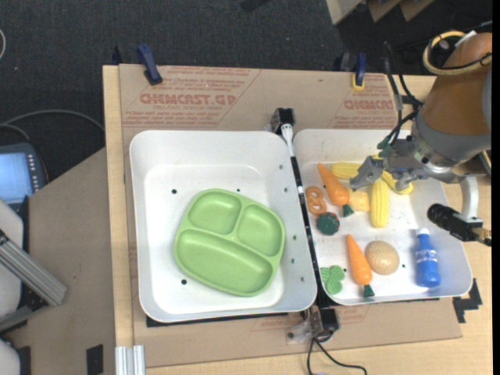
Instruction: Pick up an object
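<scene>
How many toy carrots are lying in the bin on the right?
2. One carrot lies near the bin's upper left, just below the yellow pieces. The other carrot lies near the front edge, beside the beige egg-like toy. The arm may hide more.

A big brown board (234,92) holds 2 white bins, and the left bin (148,209) has a green plate (228,242) with 3 sections near its middle, with a blue clamp (148,63) at 11 o'clock and another clamp (358,70) at 1 o'clock.
</scene>
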You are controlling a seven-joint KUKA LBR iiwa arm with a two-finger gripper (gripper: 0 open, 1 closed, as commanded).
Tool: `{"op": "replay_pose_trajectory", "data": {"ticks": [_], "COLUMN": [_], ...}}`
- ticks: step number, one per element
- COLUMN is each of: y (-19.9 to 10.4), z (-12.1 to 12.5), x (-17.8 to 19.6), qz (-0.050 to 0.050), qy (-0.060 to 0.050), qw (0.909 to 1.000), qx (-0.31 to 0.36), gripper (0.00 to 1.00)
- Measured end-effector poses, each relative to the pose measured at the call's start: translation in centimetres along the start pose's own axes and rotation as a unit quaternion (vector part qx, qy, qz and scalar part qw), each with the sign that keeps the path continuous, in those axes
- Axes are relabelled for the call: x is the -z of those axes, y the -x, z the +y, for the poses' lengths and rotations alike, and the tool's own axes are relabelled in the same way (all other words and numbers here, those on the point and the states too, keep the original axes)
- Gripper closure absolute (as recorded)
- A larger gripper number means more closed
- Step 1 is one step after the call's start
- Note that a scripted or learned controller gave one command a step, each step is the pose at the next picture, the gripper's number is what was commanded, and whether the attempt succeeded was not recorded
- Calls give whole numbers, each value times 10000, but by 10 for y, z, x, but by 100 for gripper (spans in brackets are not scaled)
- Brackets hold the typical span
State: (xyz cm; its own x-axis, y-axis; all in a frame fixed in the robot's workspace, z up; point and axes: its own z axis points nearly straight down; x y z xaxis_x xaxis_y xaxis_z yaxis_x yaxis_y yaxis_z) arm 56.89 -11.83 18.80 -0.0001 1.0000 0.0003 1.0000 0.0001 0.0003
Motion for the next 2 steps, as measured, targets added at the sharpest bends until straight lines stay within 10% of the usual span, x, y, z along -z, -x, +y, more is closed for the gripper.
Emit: {"op": "replay_pose_trajectory", "data": {"ticks": [1, 2], "y": [41, 40], "z": [4, 6], "x": [-109, -93], "qz": [0, -8], "qy": [-36, 15], "qw": [10000, 10000], "qx": [-18, -9], "gripper": [0, 100]}}
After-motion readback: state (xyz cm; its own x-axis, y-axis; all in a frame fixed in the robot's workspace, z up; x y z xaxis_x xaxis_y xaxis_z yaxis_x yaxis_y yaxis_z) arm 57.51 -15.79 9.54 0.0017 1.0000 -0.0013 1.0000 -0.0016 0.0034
